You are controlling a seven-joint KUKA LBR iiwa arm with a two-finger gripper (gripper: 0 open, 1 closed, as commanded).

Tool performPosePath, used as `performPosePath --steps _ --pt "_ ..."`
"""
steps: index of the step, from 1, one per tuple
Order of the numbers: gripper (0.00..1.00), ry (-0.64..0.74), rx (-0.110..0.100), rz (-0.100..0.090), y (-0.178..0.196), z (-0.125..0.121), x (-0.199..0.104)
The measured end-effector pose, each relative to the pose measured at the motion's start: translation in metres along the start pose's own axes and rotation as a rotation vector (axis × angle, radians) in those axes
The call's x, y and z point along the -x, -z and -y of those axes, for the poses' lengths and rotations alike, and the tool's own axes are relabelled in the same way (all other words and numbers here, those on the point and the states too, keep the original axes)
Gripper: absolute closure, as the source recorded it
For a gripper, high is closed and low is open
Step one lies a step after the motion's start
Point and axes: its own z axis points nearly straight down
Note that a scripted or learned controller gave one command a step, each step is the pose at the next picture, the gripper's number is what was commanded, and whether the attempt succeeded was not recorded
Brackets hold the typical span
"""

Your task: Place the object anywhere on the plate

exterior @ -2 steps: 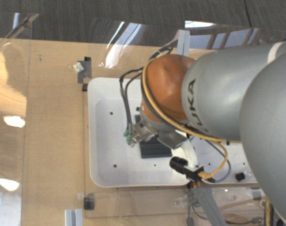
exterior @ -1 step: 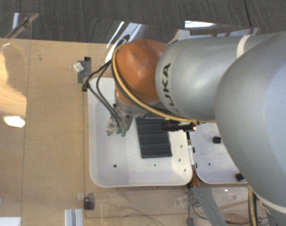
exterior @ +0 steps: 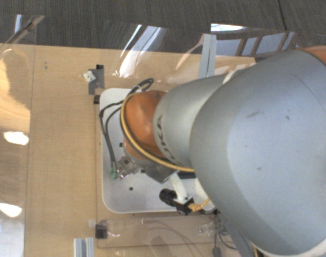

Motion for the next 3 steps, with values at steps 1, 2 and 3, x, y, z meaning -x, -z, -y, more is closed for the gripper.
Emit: performPosePath --steps 1,2,3 --pt "1.0 0.402 -0.009 -0.002 0.057 0.014 0.049" --pt "1.0 0.841 -0.009 -0.003 0.095 0.081 0.099" --pt "1.0 0.633 -0.009 -0.004 0.081 0.044 0.043"
